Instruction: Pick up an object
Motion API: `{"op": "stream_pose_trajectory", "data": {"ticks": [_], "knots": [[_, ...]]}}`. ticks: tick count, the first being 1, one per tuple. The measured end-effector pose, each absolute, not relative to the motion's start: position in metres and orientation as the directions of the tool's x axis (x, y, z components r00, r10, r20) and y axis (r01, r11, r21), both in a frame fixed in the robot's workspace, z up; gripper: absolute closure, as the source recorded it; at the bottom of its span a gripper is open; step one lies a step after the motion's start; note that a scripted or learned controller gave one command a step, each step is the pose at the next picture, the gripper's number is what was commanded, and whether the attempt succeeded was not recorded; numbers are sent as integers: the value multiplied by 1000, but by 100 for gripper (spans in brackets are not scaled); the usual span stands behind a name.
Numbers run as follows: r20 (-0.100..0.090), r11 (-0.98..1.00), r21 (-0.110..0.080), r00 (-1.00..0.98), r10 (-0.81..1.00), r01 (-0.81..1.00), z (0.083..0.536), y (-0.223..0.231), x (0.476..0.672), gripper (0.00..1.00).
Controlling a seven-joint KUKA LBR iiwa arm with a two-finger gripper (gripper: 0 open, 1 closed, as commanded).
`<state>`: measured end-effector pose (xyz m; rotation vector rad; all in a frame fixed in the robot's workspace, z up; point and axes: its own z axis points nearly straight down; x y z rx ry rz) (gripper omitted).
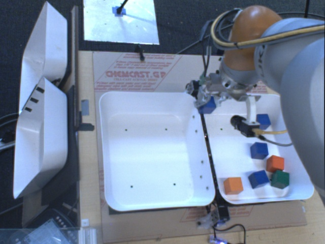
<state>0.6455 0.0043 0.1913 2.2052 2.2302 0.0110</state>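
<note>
My gripper (pixel 205 99) hangs over the far left corner of the right bin (pixel 299 189), close to the wall shared with the left bin (pixel 147 200). A small blue block (pixel 208 106) sits between its fingers, and the fingers are shut on it. Loose blocks lie in the right bin: a blue one (pixel 263 121) by the far right side, another blue one (pixel 259 150) mid-bin, a red-orange one (pixel 275 162), a green one (pixel 280 179), a third blue one (pixel 258 178) and an orange one (pixel 233 185) near the front.
The grey arm with its orange band (pixel 251 32) fills the upper right and overhangs the right bin. A black cable fitting (pixel 242 125) hangs beside the gripper. A metal sheet (pixel 121 14) lies beyond the bins.
</note>
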Motion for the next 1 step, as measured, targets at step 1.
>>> {"op": "stream_pose_trajectory", "data": {"ticks": [1], "knots": [[3, 8, 0, -8, 1000, 1000, 186, 97, 635, 100]]}}
